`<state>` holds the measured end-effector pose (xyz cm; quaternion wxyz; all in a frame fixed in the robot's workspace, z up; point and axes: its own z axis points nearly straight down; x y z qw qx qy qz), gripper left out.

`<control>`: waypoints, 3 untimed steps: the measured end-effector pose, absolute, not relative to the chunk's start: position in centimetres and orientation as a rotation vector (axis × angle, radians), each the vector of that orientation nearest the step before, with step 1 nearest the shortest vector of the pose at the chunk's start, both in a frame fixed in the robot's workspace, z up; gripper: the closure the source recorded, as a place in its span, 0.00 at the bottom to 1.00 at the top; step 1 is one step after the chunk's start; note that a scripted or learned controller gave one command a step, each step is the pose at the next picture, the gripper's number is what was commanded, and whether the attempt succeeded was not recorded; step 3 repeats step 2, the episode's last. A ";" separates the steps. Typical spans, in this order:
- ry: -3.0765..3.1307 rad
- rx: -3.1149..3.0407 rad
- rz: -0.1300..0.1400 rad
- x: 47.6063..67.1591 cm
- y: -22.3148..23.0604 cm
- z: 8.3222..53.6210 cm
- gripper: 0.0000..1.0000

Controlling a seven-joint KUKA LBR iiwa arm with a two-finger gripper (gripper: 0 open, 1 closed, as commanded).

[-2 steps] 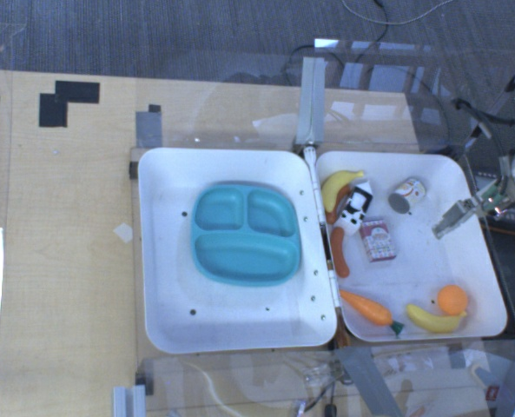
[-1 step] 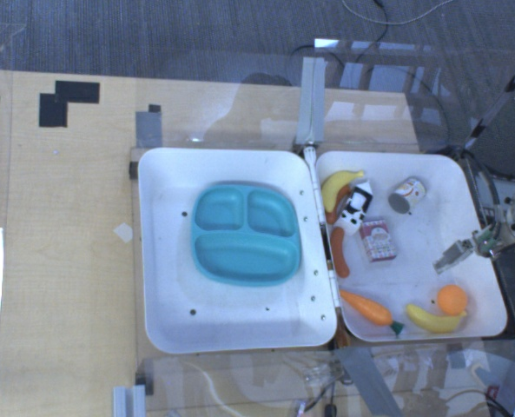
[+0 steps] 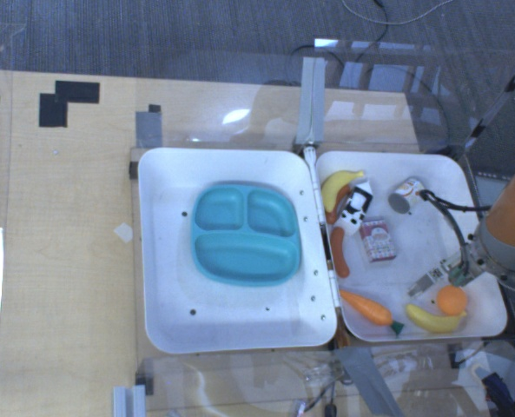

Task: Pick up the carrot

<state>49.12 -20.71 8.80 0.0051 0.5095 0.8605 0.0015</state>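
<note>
Camera view, looking down: the right bin (image 3: 478, 200) is the landmark. The arm (image 3: 511, 224) leans over its right wall, with the gripper (image 3: 432, 280) low inside, right of centre; whether its jaws are apart or together cannot be told. The carrot (image 3: 367, 308) lies at the bin's front-left corner, left of the gripper and nearer the front wall. Its long axis runs left-right, the green tip toward the front-right.

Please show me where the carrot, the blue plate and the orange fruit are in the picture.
carrot (image 3: 366, 307), camera view, middle of its orange body.
blue plate (image 3: 244, 259), camera view, floor of its large front compartment.
orange fruit (image 3: 452, 300), camera view, centre of its round top.
</note>
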 end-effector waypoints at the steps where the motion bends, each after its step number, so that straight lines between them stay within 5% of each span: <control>1: 2.692 1.590 0.010 49.5 -20.6 9.8 1.00; 3: 2.705 1.582 0.004 50.1 -20.7 8.9 1.00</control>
